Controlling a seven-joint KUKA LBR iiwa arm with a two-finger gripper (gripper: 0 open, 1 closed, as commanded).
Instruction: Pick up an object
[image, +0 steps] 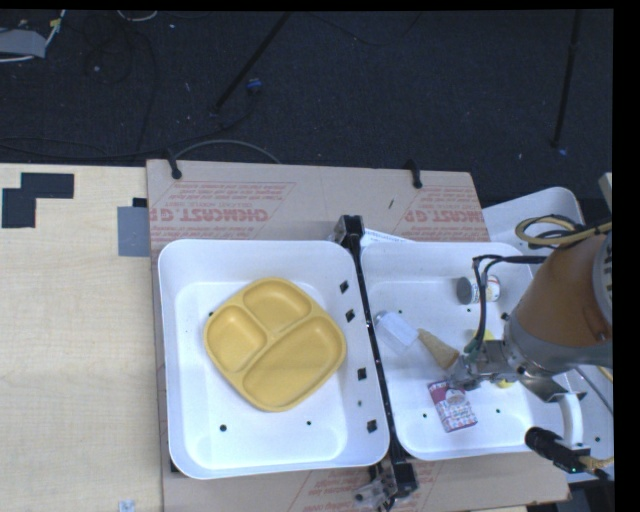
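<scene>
Hovering low, the tool (470, 375) sits right above the small pink-and-white flat card packet (453, 405); can't tell its grip state.

Red-white packet (453, 407) flat, right bin front.

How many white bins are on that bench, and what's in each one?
2. The left bin holds a yellow divided plate. The right bin holds small items, among them a pink card and a tan wedge; the arm may hide others.
</scene>
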